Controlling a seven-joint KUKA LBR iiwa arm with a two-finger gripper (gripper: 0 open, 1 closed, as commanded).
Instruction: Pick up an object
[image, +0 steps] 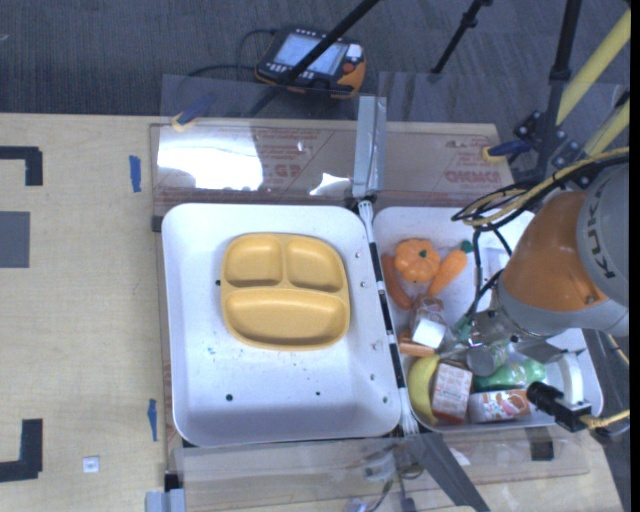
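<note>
The right bin (478, 222) holds a heap of small items: an orange toy pumpkin (416, 259), a carrot (449, 271), a white packet (428, 333), a yellow-green fruit (421, 385), a brown-labelled box (451, 390), a red-labelled packet (497, 405) and a green item (512, 374). My gripper (484, 351) reaches down into the middle of this heap, just right of the white packet and above the box. The arm's grey and orange wrist (553, 268) hides much of the bin's right half.
A yellow divided plate (285, 290) lies in the left bin (200, 330). A metal divider (369, 150) and clear wall stand behind the bins. A handheld controller (310, 61) rests on the floor beyond. Cables (510, 200) loop near the arm.
</note>
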